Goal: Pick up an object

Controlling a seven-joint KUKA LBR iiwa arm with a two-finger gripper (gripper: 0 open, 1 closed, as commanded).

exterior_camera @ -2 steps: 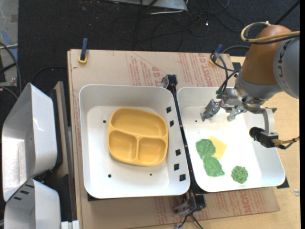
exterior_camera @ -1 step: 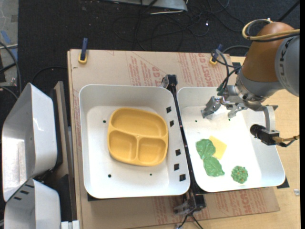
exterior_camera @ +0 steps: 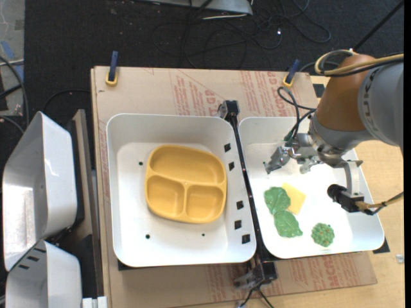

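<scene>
Overhead, the hand (exterior_camera: 290,158) hovers — above green pieces (exterior_camera: 280,210), right bin (exterior_camera: 369,236).

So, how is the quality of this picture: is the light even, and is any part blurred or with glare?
In the camera view the light is even and soft; the yellow divided plate in the left bin looks sharp, with faint shading in its compartments. The gripper above the right bin is slightly blurred, so its details are unclear. The green pieces are sharp, and there is no strong glare on the bins.

The arm (exterior_camera: 366,101) ran off the frame's right edge. A green leaf (exterior_camera: 277,199) covered the left part of the yellow piece (exterior_camera: 295,197). White containers (exterior_camera: 35,191) at lower left were cropped by the frame's edge.
</scene>
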